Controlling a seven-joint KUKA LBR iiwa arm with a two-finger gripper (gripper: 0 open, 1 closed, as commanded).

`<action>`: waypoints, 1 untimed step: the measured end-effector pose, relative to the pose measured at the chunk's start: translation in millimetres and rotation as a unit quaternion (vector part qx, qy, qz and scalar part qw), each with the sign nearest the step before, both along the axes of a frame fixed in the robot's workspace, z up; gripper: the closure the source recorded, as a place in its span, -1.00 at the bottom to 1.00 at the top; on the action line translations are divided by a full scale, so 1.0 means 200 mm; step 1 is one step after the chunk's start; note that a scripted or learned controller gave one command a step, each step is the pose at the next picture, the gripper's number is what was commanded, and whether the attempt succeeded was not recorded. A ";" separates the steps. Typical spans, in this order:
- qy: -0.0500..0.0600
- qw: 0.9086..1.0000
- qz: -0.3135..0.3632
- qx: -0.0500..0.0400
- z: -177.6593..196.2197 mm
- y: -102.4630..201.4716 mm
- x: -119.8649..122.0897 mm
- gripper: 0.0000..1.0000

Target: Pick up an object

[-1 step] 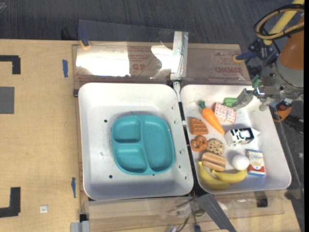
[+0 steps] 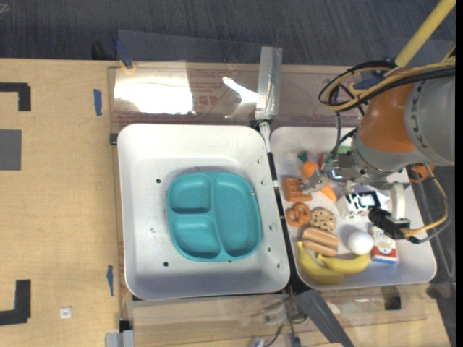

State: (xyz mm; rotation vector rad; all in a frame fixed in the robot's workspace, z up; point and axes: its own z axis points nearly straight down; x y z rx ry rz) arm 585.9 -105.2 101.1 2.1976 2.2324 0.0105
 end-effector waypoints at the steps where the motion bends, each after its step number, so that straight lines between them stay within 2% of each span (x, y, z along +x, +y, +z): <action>1: 0.006 1.000 0.030 0.002 -0.03 -0.03 0.20 -1.00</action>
